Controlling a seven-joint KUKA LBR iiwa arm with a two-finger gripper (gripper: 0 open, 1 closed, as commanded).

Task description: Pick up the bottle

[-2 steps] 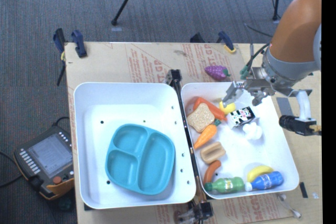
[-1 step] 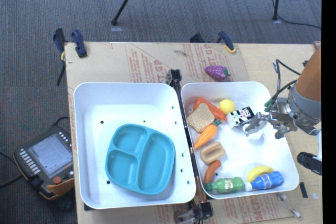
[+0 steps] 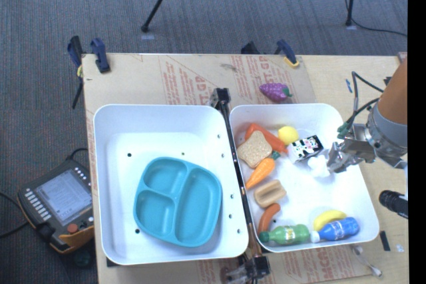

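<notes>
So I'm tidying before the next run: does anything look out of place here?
Yes, one thing: a purple bunch of toy grapes lies on the bench just behind the right bin, outside both bins. The other toy food sits inside the right bin, and the blue tray lies flat in the left bin.

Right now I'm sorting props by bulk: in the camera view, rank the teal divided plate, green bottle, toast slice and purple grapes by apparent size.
1. Teal divided plate, by far the largest.
2. Green bottle.
3. Toast slice, close to the bottle, so unsure.
4. Purple grapes, smallest, though farthest from the camera.
</notes>
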